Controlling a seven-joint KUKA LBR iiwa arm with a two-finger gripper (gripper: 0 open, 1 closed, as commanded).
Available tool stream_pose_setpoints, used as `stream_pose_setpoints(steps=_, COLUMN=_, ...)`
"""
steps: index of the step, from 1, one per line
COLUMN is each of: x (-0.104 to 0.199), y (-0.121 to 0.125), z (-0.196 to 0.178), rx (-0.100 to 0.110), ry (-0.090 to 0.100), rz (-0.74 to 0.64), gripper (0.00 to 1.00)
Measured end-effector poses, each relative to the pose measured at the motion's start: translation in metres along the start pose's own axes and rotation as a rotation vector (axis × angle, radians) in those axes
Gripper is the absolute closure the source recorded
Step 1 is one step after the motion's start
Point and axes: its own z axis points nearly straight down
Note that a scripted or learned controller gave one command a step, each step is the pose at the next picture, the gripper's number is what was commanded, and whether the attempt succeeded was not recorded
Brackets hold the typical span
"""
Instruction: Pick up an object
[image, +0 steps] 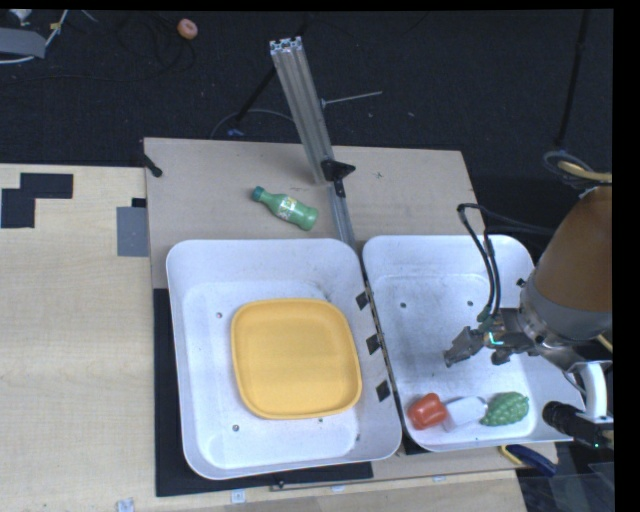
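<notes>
While a green bottle (286, 207) lies on the bench (400, 180) behind, a yellow plate (296, 356) sits flat in the left bin (190, 300). Likely targets, a red pepper (428, 410), white piece (465, 411) and green cluster (505, 408), crowd the right bin's (420, 270) near edge. Above them the gripper (468, 347) hangs, seemingly poised to descend; its state I cannot tell. Dark floor lies beyond.

reaches in from the right edge of the camera view, grey arm (585, 265) bulky, orange band just above the wrist. tapers leftward into dark wrist hardware and a small dark gripper (466, 348) with a faint green light just behind the jaws. angles down and to the left, tip lowest and farthest left. carries a black cable (488, 262) that loops up and over from behind the jaws. too dark and small to judge the jaw gap.
</notes>
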Motion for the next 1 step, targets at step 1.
stream_pose_setpoints(steps=1, x=0.0000, y=0.0000, z=0.0000, rx=0.000, ry=0.000, rz=0.000, gripper=0.00)
